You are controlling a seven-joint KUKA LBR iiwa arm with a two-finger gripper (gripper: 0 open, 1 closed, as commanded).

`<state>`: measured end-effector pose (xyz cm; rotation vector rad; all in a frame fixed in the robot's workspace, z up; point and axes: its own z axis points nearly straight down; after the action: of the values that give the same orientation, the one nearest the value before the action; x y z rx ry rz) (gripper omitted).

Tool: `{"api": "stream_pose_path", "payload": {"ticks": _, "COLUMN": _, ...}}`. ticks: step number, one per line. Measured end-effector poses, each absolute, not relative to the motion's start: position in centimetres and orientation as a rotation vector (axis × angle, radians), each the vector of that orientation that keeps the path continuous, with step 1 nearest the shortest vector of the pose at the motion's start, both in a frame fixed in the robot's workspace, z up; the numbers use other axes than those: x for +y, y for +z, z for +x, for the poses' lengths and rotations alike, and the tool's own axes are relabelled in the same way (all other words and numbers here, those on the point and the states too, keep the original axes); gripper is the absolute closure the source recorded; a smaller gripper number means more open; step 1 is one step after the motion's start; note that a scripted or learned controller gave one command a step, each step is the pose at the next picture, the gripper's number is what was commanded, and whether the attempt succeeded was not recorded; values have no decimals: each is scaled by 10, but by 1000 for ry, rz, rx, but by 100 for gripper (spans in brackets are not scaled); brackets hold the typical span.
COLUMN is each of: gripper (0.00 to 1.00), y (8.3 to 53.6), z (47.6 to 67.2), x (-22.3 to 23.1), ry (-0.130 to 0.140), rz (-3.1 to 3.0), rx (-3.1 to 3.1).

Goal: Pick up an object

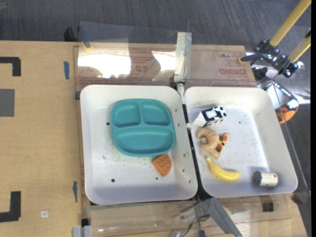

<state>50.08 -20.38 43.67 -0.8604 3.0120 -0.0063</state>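
The left bin (pixel 93 147) holds a teal divided plate (pixel 142 127), with an orange waffle-shaped piece (pixel 162 164) just below the plate's lower right rim. In the right bin (pixel 261 132) a black-and-white toy (pixel 214 114) lies near the back left. A tan pastry-like toy (pixel 208 137) lies below it, touching a small dark multicoloured piece (pixel 223 140). Nearer the front are a yellow banana (pixel 223 172) and a small white cylinder with a grey end (pixel 265 178) at the front right corner. A grey and orange part of the arm (pixel 286 110) pokes in beside the right bin's far right rim.
A clear plastic panel (pixel 128 58) and an upright strip (pixel 183 53) stand behind the bins. Yellow stand legs with black clamps (pixel 281 38) are at the top right. Cardboard bench surface (pixel 34 147) spreads to the left.
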Motion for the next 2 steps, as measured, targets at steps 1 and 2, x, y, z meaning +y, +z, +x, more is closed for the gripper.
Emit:
{"api": "stream_pose_path", "payload": {"ticks": 1, "gripper": 100, "y": 424, "z": 491, "x": -193, "ry": -1, "rz": -1334, "rx": 2840}}
{"api": "stream_pose_path", "payload": {"ticks": 2, "gripper": 100, "y": 437, "z": 500, "x": -186, "ry": -8, "rz": -1690, "rx": 2639}}
